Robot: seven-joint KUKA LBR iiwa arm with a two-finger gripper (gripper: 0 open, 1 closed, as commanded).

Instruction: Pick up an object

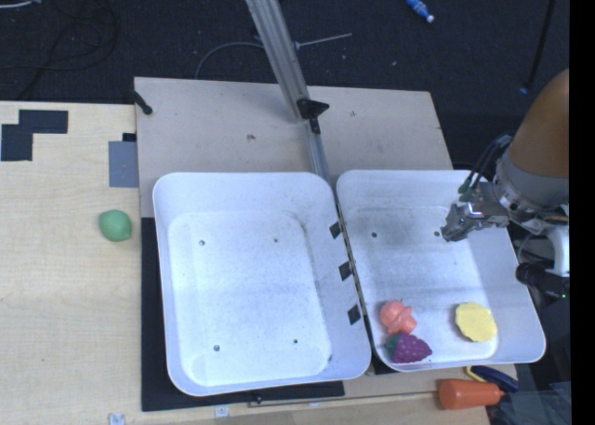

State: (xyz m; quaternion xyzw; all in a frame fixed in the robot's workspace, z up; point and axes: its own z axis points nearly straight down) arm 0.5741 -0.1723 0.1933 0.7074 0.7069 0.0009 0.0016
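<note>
1. Two white bins (246, 195), side by side.
2. Three toys near the gripper (456, 228): pink one (398, 315), purple grapes (409, 349), yellow piece (475, 322).
3. One green ball (116, 225), far off.
4. One orange thing (468, 393), maybe a carrot.

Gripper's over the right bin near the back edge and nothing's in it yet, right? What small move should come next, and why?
Probably shift the gripper toward the bin's near edge, over the yellow piece. It sits apart from the pink piece and purple grapes, which touch each other, so it looks the cleanest grab. The gripper hangs over bare floor of the right bin.
</note>
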